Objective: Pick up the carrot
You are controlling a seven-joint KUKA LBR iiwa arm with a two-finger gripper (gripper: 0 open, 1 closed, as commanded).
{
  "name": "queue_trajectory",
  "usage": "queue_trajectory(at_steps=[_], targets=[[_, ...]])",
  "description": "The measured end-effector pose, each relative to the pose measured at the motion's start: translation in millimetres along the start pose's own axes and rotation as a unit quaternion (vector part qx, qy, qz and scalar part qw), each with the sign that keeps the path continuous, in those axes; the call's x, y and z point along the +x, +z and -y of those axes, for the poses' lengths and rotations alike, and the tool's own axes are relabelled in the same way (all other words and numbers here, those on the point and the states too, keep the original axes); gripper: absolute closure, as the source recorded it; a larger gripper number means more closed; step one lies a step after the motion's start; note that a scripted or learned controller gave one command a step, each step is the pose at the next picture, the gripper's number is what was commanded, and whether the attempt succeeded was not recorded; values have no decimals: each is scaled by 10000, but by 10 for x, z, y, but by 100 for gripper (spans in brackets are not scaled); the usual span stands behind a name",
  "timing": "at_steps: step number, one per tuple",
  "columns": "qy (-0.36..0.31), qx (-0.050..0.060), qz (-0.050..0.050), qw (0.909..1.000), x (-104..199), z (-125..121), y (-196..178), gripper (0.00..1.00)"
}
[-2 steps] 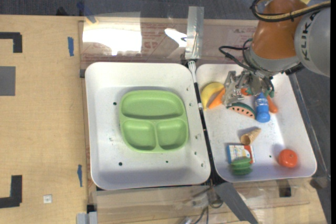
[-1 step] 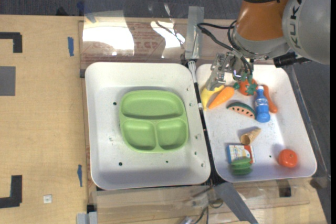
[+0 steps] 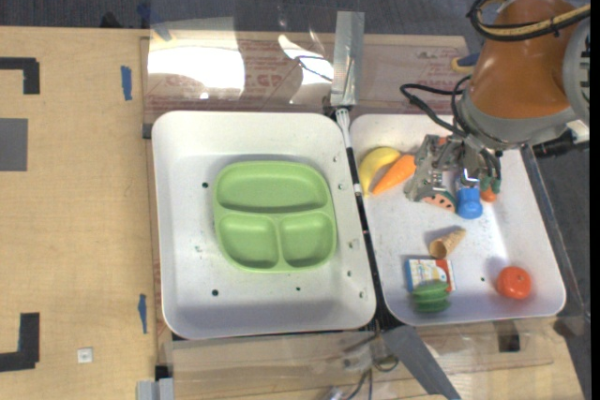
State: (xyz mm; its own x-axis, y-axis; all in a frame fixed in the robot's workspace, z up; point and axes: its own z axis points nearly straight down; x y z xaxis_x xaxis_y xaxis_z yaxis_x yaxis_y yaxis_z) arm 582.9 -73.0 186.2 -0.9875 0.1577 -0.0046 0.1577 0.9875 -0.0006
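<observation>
The orange carrot (image 3: 394, 172) lies in the right bin (image 3: 534, 229), near its upper left, resting against a yellow banana-like fruit (image 3: 377, 160). My gripper (image 3: 439, 173) hangs just to the carrot's right, low over the bin floor, below the orange wrist band. Its metal fingers point down beside the carrot's thick end; I cannot make out their spread, and nothing shows clearly between them.
The right bin also holds a blue piece (image 3: 468, 202), an ice-cream cone (image 3: 446, 244), a small carton (image 3: 429, 274) with a green item (image 3: 430, 297), and an orange ball (image 3: 513, 282). A green divided plate (image 3: 276, 214) sits in the left bin (image 3: 178, 229).
</observation>
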Motion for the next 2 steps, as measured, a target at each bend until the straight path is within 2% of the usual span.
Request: queue_trajectory(at_steps=[1,2], targets=[[-377,-20,-7,9993,678,-552,4,100],[-706,-6,71,9975,1002,-268,-1286,100]])
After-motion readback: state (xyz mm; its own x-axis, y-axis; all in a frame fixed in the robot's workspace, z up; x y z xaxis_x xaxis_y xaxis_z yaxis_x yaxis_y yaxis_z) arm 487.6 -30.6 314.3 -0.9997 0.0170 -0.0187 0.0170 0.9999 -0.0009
